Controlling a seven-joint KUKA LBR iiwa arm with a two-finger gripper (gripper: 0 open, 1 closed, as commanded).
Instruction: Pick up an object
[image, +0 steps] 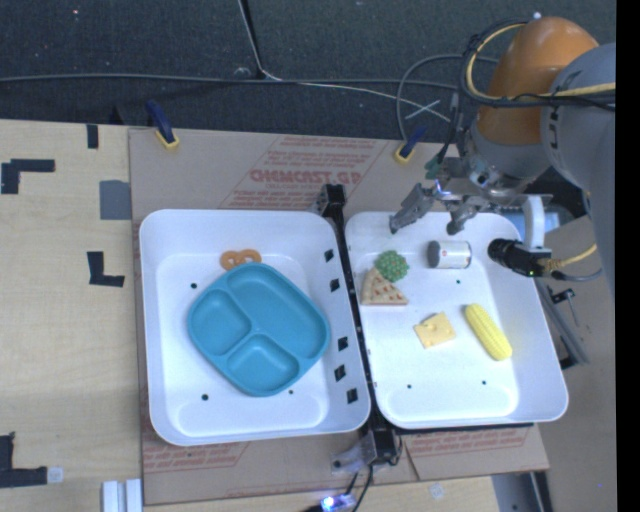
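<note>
The claw (433, 212), fingers spread and pinching nothing, hangs over the top of the right bin (520, 395). Below it lie a can (451, 254), broccoli (392, 265), a waffle slice (382, 290), cheese (434, 331) and corn (488, 331). The left bin (165, 300) holds a blue tray (258, 328) and a pretzel (239, 259). Cardboard (290, 170) covers the wooden bench (50, 330); dark carpet (150, 40) fills the top of the frame.

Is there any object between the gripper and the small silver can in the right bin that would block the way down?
Nothing visible blocks it. The gripper hangs open over the far part of the right bin, and the silver can lies just below it in the view with bare white floor between. The broccoli sits off to the left.
</note>
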